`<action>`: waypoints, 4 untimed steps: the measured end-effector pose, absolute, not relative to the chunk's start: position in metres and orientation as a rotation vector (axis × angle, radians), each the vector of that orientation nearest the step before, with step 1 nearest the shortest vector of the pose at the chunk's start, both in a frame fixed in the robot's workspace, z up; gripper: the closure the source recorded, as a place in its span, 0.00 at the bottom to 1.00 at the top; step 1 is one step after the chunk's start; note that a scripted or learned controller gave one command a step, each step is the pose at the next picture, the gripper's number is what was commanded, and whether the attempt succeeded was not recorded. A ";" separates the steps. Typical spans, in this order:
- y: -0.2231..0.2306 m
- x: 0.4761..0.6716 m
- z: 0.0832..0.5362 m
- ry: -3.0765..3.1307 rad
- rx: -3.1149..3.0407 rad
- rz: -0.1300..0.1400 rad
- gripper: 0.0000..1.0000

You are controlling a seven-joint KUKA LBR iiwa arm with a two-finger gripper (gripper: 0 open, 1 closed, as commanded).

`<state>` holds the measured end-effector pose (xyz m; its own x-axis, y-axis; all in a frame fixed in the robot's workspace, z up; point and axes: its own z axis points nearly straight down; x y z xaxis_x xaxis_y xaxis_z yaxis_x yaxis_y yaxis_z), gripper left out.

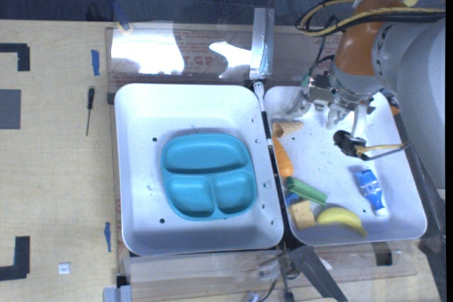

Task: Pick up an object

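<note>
Our end effector (pixel 345 125) hangs in the upper part of the right shallow white plastic bin (pixel 403 173), under the orange band of the grey arm (pixel 396 46). We cannot tell from this slanted view how it is set, and we see nothing held in it.

The things to pick all lie in this right bin. A long orange carrot-shaped toy (pixel 283 159) lies along the left wall, with a pale bread-like piece (pixel 287 128) just above it. Lower down we see a green stick-shaped piece (pixel 306 189), a small tan block (pixel 301 214) and a yellow banana (pixel 340 218). A blue and white tube (pixel 371 191) lies at the right side, well apart from the others.

We judge all of them light. The banana looks smooth and curved, so it may slip; taking it across the middle seems best. The tube may be soft, so its middle is also the safer place. The carrot is close to the wall, which leaves little room there.

The left white bin (pixel 134 173) carries a blue plastic divided tray (pixel 207 175). Both bins rest on a pale wooden bench (pixel 49 173).
</note>
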<state>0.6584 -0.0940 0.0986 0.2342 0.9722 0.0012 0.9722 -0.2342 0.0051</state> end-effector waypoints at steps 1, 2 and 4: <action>-0.123 0.571 0.157 1.890 2.508 0.002 0.00; -0.153 0.521 0.194 2.011 2.414 0.001 0.00; -0.206 0.511 0.104 2.137 2.302 0.007 1.00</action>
